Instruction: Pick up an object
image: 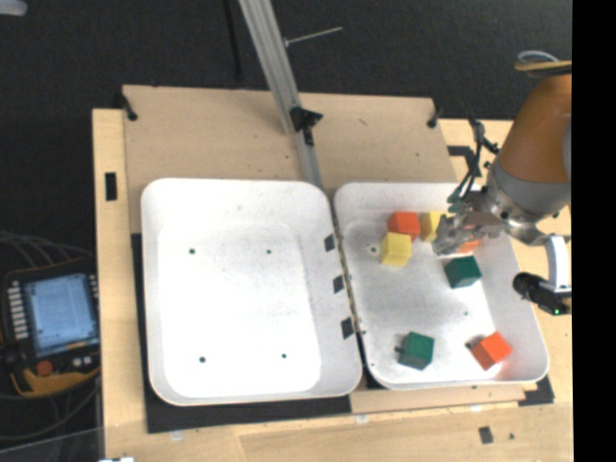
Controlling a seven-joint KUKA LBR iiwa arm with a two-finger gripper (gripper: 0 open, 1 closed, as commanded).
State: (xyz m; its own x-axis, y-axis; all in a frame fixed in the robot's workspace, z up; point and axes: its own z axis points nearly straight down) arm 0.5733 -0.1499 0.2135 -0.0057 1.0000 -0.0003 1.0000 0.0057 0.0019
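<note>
The right bin [385, 292] holds several small blocks. An orange block [404, 223] and a yellow block [395, 249] lie near its upper middle. Another yellow block [430, 224] sits just right of the orange one. A green block [463, 271] rests toward the right side, with a bit of orange showing just above it. A second green block [416, 349] and an orange block [491, 349] lie near the front edge. My gripper [454, 234] hangs low over the bin's upper right, between the small yellow block and the green block.
The left bin [241, 287] sits beside the right one. A slanted metal pole [274, 65] rises from behind the bins. A tablet-like screen [58, 316] stands off the bench at the left. The arm's body [539, 162] covers the bin's right rim.
</note>
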